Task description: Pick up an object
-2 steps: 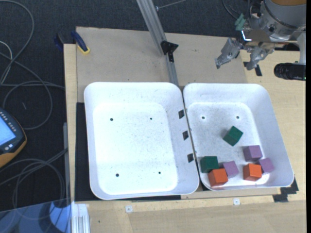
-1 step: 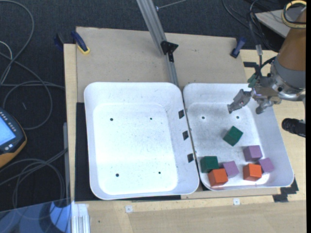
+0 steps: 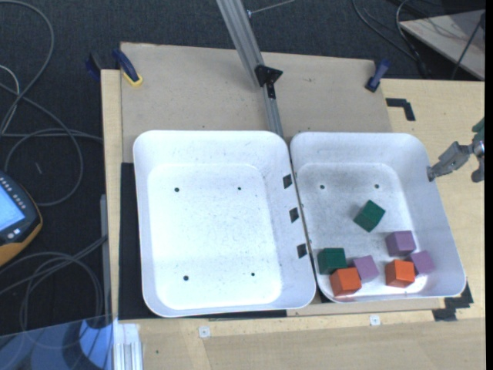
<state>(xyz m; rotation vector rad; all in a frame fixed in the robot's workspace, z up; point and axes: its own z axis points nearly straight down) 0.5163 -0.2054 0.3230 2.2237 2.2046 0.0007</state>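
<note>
Presently my tool [image 3: 454,160] hovers at the right bin's [image 3: 416,149] far right rim, finger state unclear, green block [image 3: 370,215] lying well left and nearer, inside that bin.

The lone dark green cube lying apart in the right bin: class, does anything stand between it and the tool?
Nothing visible does. The tool sits at the right bin's upper right rim, and only bare white floor lies between it and the lone dark green cube. The purple, orange and other green cubes cluster along the near wall, away from that path.
</note>
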